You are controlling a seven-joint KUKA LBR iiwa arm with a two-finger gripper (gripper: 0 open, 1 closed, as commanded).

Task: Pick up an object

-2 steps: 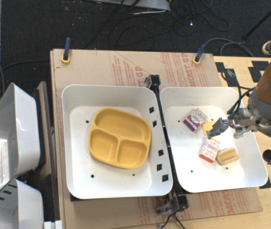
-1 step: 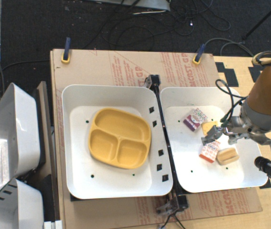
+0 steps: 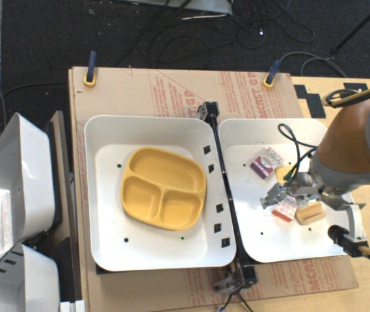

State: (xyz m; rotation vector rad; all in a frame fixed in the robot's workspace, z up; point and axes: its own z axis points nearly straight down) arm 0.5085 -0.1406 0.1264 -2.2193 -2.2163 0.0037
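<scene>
My gripper [image 3: 276, 197] hangs low over the right bin [image 3: 250, 239], reaching in from the right under the orange band of the arm [image 3: 354, 138]. Right beside its tip lies a red and white packet [image 3: 286, 209], touching or nearly touching it. A tan block [image 3: 309, 213] sits just right of that packet. A purple and white packet [image 3: 265, 161] lies further back, with a small yellow piece [image 3: 283, 173] next to it, partly under the arm's cable. I see nothing lifted off the bin floor.
A yellow divided plate [image 3: 164, 188] lies in the left bin [image 3: 106, 239]. A black divider [image 3: 222, 187] runs between the bins. White tubs [image 3: 15, 181] stand off the bench's left side. Cables trail across the dark floor behind.
</scene>
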